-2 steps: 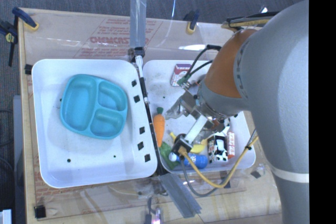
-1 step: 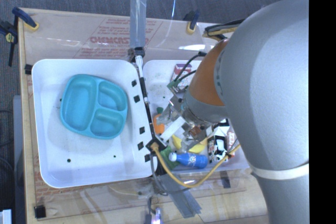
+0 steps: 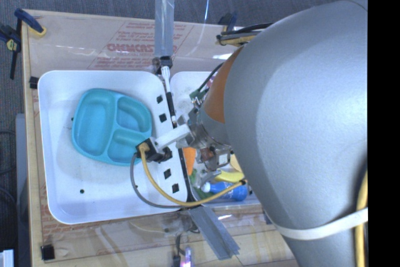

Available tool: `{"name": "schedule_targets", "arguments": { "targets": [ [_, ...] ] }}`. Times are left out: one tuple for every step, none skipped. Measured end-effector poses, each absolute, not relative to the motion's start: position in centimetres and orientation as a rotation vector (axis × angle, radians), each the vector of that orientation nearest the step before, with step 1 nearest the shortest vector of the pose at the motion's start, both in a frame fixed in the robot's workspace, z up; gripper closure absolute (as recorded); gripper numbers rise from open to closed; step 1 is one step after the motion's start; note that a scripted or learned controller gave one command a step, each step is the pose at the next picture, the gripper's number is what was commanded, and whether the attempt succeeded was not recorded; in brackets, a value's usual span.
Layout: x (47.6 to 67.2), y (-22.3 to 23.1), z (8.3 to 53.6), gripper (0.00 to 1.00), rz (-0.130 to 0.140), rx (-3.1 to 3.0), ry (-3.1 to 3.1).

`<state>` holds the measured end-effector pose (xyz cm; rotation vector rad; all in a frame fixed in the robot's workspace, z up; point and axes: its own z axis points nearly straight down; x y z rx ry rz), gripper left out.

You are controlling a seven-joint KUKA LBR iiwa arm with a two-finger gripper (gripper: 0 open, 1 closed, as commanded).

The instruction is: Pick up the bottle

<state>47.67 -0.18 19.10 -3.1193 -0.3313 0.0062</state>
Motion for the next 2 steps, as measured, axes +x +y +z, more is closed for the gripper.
{"name": "schedule_targets", "arguments": {
  "targets": [
    [52.1, 6.3, 19.1, 0.00, 0.007, -3.120, -0.349],
    [47.8, 11.7, 17.3, 0.00, 0.008, -3.120, -0.353]
  ]
}}
